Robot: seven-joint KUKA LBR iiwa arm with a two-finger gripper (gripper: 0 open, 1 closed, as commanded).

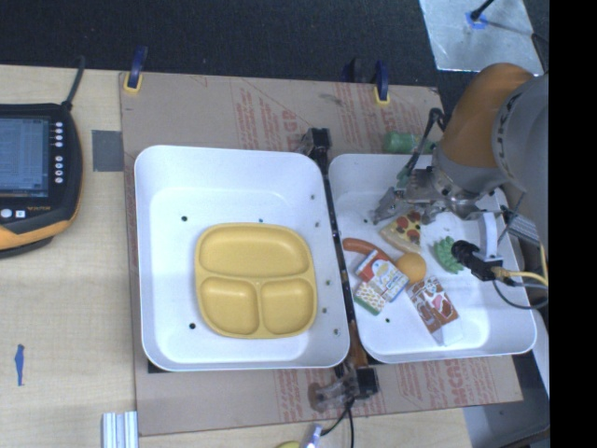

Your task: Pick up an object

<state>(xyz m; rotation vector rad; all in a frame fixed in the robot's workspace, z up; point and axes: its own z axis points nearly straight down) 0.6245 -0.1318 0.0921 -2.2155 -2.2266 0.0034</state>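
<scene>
L bin, a shallow white plastic tray (159, 250), carries a yellow plastic divided plate (254, 279) w/ three compartments, lying flat near its middle. R bin, a second shallow white tray (466, 339), sits just beside it, rims nearly touching. In the R bin the items are crowded together: a brown sausage-shaped toy (358, 246) by the L wall, a small printed carton w/ red and white label (380, 282) just below it, an orange-yellow rounded toy (410, 267) touching the carton's R side, a dark red printed packet (432, 304) lower down, a green leafy toy (447, 254) to the R, and a toy pizza slice w/ red spots (404, 230) toward the top. A grey handheld control pendant w/ screen (33, 177) rests on the bench at far L, well apart from both bins. A small green object (401, 143) lies on the cardboard behind the R bin.

Grey arm's gripper (396, 205) sits low over the R bin's upper part, metal fingers just above the pizza slice, near or touching it; can't tell which. Can't tell how far open the gripper is, nothing visibly held
</scene>
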